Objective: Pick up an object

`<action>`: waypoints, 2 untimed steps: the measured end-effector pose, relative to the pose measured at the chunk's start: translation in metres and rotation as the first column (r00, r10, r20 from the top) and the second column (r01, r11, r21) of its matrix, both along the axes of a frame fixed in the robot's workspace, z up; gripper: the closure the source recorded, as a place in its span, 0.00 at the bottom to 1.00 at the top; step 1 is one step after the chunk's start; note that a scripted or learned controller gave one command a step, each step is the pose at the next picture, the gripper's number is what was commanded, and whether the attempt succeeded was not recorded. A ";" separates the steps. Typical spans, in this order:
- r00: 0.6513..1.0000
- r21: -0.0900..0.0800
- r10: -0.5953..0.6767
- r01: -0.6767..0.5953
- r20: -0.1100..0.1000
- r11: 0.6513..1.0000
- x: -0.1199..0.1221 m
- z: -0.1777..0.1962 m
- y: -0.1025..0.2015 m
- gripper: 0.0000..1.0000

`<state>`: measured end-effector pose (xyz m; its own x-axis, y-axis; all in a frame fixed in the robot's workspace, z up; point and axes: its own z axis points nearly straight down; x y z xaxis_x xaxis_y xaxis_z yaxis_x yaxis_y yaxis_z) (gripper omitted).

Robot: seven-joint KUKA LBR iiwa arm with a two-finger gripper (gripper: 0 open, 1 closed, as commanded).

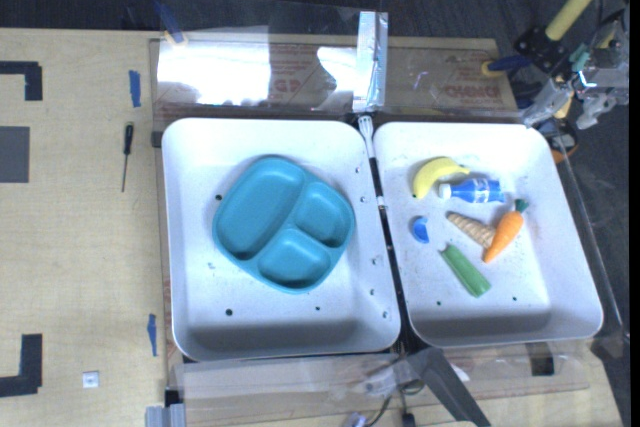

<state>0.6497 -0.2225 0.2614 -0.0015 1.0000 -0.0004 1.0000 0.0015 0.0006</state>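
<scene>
Nearest the camera, along the bottom edge, a clear strip and a grey strut [455, 393] cross the front rims of the two bins. Left bin [190, 315] contains one blue divided tray [284, 222] with three compartments, lying near the middle of the bin floor.

Right bin [570, 300] contains the pickable items, clustered in its upper-middle area:
- yellow banana [433, 173], rearmost, touching the blue-and-white bottle [472, 189] lying on its side just in front of it;
- orange carrot [505, 230] with green top, to the right, its tip beside a tan cone [471, 229];
- green stick [465, 270], frontmost, lying at a slant;
- small blue piece [420, 232], left of the cone, apart from it; shape too small to identify.

Gripper [583, 91] sits outside the right bin, beyond its rear right corner, well apart from all items. It is partly cut off by the right edge and merges with cables and a yellow hose [580, 0]; finger spacing cannot be determined, and nothing is seen between them.
</scene>
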 end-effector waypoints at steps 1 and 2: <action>1.000 0.005 0.030 -0.030 -0.006 1.000 -0.060 -0.120 0.002 0.00; 0.997 -0.001 0.075 -0.075 0.004 0.997 -0.088 -0.175 0.025 0.00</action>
